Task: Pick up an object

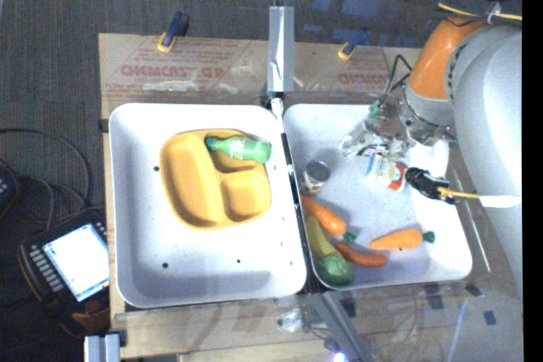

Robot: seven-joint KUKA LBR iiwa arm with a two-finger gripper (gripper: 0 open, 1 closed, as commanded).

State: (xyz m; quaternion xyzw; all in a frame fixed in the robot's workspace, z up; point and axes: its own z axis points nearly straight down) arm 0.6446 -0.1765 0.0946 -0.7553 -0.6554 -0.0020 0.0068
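White plastic underfoot in the camera view, two bins side by side: left bin [136,267] bearing a yellow divided tray [208,191] with a green bottle [242,149] lying across its upper edge; right bin [454,263] crowded with small goods. Reaching in from the right, grey arm with orange band [441,55], and at its end the gripper [380,136] low over the upper part of the right bin. Cannot tell whether open or shut; too tangled with the clutter below to read, and nothing plainly held. Closest candidate, by judgement: a red, white and blue packet [386,169], just below the claw in the picture, perhaps touching, its exact lie hard to make out. To the claw's lower left, a small round can [316,174], near but apart. Further down the bin, well apart from the claw: one carrot [327,216] slanting down to the right, a second carrot [399,240] lying almost level, a third [363,255] beneath them, and a yellow-green vegetable [322,242] along the left wall. Likely a short drop onto the packet rather than any reach across to the bottle.
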